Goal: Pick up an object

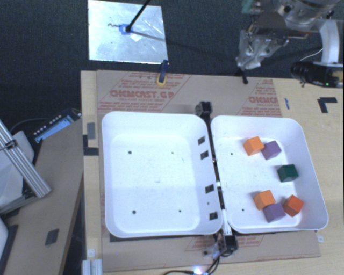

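Six blocks sit in the right bin (309, 156), none gripped. Near its back edge: orange block (253, 145) w/ a purple block (271, 150) touching on its right. Green block (287, 172) alone by the right wall, abt mid-depth. Near the front edge, a cluster: 2nd orange block (264, 199), 2nd purple block (274, 212) just in front & touching it, red-orange block (293, 205) beside them toward the front right corner.

Left bin (115, 134): white floor w/ four small dark dots. The 2 bins meet along a center seam w/ dark clips (204, 155).

Gripper (246, 67) is up beyond the back edge of the bench, over dark floor, well apart from the blocks, pointing down; tip is too small & blurred, so can't tell how the jaws stand. Arm (301, 13) comes in from the top right corner, grey/white, partly cut off.

Bins rest on a cardboard sheet (145, 88) w/ red print, on a pale wood bench (88, 177). Yellow-blue clamp (162, 75) at the sheet's back edge. Shiny foil square (126, 32) on dark carpet behind. At the left: aluminium rail (21, 164), small blue-grey device (54, 126).
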Robot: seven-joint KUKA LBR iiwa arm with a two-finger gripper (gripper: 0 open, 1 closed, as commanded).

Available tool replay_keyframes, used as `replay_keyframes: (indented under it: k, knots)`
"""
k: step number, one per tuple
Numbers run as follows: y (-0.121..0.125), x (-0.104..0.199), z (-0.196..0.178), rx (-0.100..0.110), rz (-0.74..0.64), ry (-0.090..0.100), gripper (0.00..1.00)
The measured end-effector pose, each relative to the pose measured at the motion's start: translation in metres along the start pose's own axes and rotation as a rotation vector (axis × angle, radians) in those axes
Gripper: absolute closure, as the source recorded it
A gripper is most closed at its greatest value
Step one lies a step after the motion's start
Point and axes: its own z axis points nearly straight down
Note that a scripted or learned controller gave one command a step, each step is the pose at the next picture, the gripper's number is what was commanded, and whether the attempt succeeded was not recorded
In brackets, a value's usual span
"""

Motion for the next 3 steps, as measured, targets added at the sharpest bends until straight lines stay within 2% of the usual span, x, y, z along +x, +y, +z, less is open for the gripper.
replay_keyframes:
  k: [1,2,3]
  knots:
    - [0.062,-0.02,0.042,0.004,0.0,0.0,1.0]
    - [0.073,-0.03,0.023,-0.002,-0.001,0.0,1.0]
    - [0.072,-0.036,-0.002,-0.001,-0.001,0.001,1.0]
